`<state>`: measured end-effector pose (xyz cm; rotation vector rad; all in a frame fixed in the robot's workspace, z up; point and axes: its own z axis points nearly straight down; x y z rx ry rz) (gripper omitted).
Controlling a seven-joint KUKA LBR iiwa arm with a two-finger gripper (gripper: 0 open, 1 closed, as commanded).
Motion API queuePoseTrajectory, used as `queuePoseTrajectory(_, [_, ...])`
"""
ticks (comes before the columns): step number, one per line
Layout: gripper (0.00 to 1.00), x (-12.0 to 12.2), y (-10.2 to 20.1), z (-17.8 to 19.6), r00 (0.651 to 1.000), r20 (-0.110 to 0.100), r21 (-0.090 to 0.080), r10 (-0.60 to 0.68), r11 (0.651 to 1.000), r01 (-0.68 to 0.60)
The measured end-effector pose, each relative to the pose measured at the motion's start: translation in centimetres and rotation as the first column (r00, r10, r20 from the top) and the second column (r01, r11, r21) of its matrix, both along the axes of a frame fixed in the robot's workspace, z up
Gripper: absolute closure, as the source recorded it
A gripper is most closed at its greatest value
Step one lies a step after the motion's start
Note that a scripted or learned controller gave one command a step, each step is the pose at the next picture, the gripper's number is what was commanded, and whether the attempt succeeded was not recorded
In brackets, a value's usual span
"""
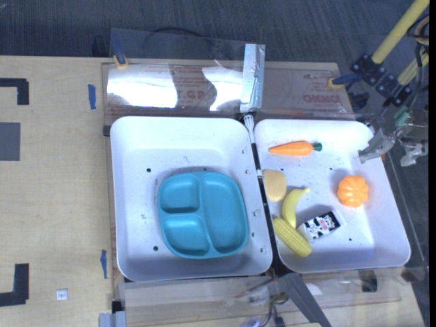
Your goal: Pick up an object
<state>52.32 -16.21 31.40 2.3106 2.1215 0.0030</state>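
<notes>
Likely light plastic toys, right white bin:
Banana: curved yellow plastic banana, mid-bin, rigid; pinch across its middle.
Pumpkin: small orange ribbed pumpkin, rounded, slippery.
Gripper: grey two-finger gripper at the bin's right rim, tangled in cabling; grip state cannot be told.

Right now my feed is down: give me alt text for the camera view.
Two white bins sit side by side: the left bin holds a blue divided tray, the right bin a carrot, small pumpkin, banana, corn cob and a black-and-white toy.
</notes>
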Motion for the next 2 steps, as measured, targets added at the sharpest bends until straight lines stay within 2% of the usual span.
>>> queuePoseTrajectory(1, [0.00,-0.8,-3.4,-11.4,0.999,-0.014,0.003,-0.033,0.999,0.033])
queuePoseTrajectory(2, [0.00,2.9,-4.0,-21.6,1.000,0.003,0.007,0.012,1.000,-0.012])
